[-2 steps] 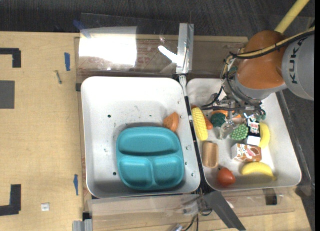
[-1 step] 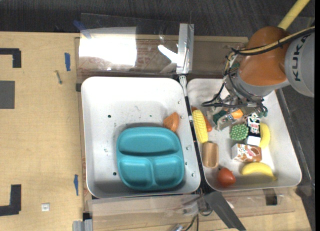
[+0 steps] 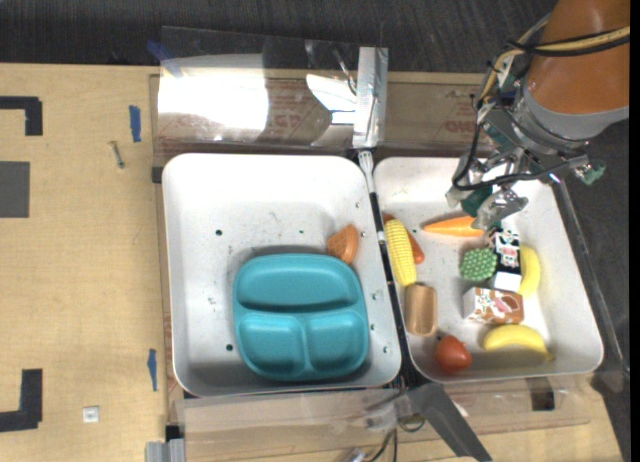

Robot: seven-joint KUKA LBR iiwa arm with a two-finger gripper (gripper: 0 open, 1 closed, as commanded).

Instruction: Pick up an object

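Camera view puts the arm (image 3: 585,40) in your upper right corner, grey with its orange band, reaching down over the back of the right bin (image 3: 580,350). You can see the gripper (image 3: 497,202) hanging low above that bin's far side, just over the thick end of a carrot (image 3: 455,226) that lies flat and points toward the left. Whether anything sits between the tips cannot be told from here, as cables and the dark wrist body crowd the spot. Below the gripper you find a green bumpy ball (image 3: 478,264), a small black-and-white carton (image 3: 508,250) beside it, and a yellow piece (image 3: 531,272) at the carton's right. Lower in that bin lie a printed box (image 3: 495,305), a banana (image 3: 515,338) near the front right, a red tomato (image 3: 452,352) at the front, and a tan cylinder (image 3: 420,309) standing next to the divider. An ear of corn (image 3: 400,251) runs along the bin's left wall, with a red piece (image 3: 416,250) tucked against it. To the left, the other bin (image 3: 200,200) carries a teal divided tray (image 3: 300,314) in its lower half, and an orange lump (image 3: 344,244) rests just off the tray's upper right corner. Both bins sit on the cardboard-coloured counter (image 3: 70,270), which fills the left of the frame.
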